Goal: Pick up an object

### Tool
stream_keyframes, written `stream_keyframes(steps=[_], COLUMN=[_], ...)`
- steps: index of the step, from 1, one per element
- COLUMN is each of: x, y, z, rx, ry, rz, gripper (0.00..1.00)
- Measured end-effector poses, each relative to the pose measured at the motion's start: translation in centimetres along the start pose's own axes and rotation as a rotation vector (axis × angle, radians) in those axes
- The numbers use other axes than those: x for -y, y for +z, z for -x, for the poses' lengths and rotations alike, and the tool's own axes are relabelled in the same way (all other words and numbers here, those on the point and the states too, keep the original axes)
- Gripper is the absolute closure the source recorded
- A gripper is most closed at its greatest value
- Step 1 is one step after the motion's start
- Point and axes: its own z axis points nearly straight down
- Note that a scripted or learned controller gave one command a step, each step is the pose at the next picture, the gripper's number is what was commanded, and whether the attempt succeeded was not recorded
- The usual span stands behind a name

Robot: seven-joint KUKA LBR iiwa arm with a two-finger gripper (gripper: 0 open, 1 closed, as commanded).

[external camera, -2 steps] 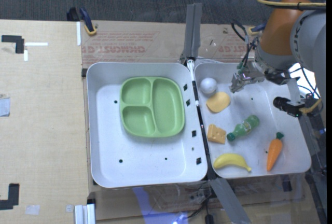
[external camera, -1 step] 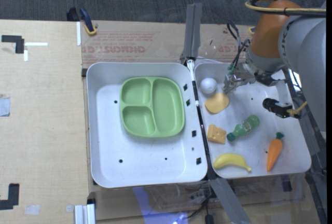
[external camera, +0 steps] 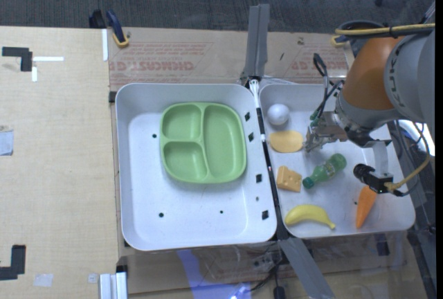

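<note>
We see gripper (external camera: 317, 138) low in right bin (external camera: 394, 221), fingertips just right of yellow potato-shaped piece (external camera: 286, 141) and just above green bottle (external camera: 324, 171). Nothing visibly between fingers; we cannot tell how far apart they stand. White ball (external camera: 277, 113) up-left, cheese wedge (external camera: 289, 179), banana (external camera: 309, 216), carrot (external camera: 365, 206) lower down. Green divided plate (external camera: 203, 142) in left bin (external camera: 138, 221).

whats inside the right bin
In the right bin: white ball, yellow lemon-like piece, cheese wedge, green bottle, banana, carrot. The arm covers the bin's far right corner, so anything there is hidden.
</note>
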Motion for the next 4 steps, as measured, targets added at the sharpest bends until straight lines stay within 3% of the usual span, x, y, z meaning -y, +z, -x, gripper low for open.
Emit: stream_keyframes(steps=[1,2,3,4], x=[0.0,4.0,2.4,-2.1], y=[0.0,0.0,0.0,-6.0], z=[0.0,-1.7,-0.2,1.8], rx=[0.0,-0.001,0.0,0.002], ry=[0.001,-0.116,0.015,0.089], rz=[0.0,0.0,0.0,0.001], gripper=[0.0,0.0,0.0,0.0])
